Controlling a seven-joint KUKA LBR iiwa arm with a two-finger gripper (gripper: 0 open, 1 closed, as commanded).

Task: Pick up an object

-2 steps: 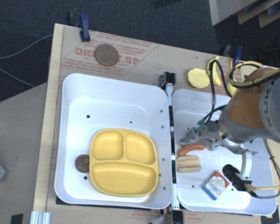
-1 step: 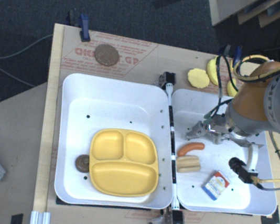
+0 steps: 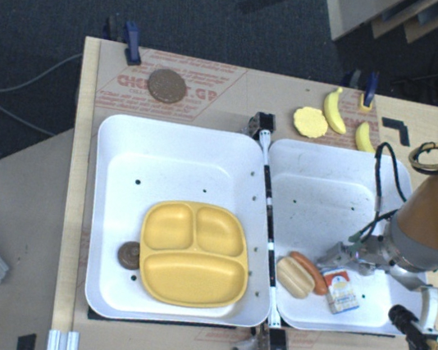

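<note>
In the right bin (image 3: pixel 326 180) lie a toy hot dog (image 3: pixel 299 275) and a small white and red carton (image 3: pixel 343 293), both near the front wall. My gripper (image 3: pixel 344 258) hangs low over the bin just behind the carton and right of the hot dog, with the grey and orange arm (image 3: pixel 435 223) reaching in from the right. The left bin (image 3: pixel 123 154) holds a yellow divided plate (image 3: pixel 192 253) and a brown round cookie (image 3: pixel 129 255) at the plate's left edge.
On the bench behind the bins lie a brown disc (image 3: pixel 167 85), a yellow ruffled piece (image 3: pixel 311 122) and two toy bananas (image 3: pixel 337 111) (image 3: pixel 364 137). A black cable (image 3: pixel 385 177) loops over the right bin's back right part.
</note>
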